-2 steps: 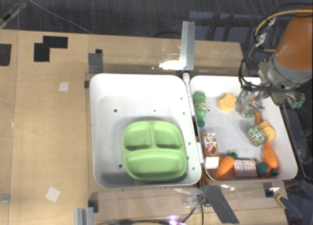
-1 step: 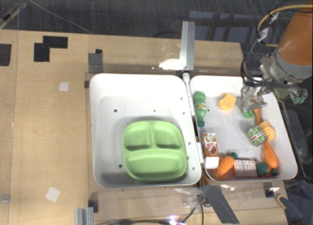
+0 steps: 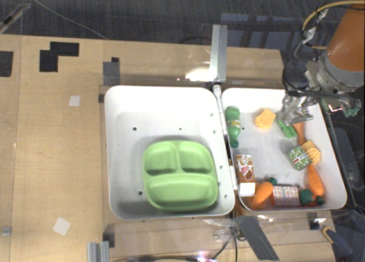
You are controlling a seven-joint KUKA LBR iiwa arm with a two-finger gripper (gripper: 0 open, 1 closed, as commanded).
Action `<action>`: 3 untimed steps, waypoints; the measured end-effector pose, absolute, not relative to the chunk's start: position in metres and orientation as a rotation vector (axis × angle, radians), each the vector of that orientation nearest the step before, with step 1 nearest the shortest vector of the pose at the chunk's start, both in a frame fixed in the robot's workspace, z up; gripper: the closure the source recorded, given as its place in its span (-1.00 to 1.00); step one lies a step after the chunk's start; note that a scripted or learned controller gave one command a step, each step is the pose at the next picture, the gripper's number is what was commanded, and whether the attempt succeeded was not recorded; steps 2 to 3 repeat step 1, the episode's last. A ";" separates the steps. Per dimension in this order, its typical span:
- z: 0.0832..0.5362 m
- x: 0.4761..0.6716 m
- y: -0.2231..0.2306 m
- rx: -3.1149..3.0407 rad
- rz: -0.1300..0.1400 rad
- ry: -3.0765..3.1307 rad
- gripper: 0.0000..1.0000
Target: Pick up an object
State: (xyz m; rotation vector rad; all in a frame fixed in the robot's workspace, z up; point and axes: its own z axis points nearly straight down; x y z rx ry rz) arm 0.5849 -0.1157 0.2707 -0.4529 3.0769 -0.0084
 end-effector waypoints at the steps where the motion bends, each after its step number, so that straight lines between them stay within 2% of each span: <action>1: 0.284 0.587 -0.115 -0.455 -0.012 3.066 1.00; 3: 0.284 0.587 -0.115 -0.455 -0.012 3.066 1.00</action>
